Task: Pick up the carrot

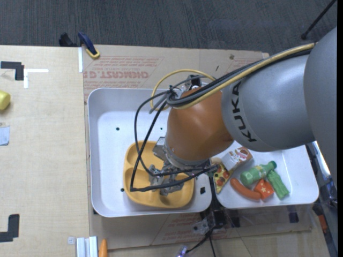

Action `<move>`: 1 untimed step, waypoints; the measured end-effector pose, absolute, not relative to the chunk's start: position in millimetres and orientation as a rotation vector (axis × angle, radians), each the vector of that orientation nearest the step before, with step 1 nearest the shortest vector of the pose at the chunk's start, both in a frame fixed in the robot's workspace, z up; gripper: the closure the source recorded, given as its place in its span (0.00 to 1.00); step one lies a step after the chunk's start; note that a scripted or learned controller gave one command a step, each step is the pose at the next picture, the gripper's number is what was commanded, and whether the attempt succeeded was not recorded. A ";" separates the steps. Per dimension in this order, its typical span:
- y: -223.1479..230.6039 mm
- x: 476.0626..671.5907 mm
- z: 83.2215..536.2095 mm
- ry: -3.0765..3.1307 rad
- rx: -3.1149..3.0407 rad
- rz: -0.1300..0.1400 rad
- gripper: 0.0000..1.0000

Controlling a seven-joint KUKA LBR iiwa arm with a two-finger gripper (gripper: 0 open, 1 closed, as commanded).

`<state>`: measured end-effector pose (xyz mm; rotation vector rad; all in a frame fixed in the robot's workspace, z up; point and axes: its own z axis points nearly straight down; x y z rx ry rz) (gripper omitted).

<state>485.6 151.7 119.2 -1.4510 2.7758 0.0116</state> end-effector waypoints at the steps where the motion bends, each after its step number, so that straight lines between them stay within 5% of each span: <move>1: 153.5 487.3 127.5 2.773 -1.447 0.013 1.00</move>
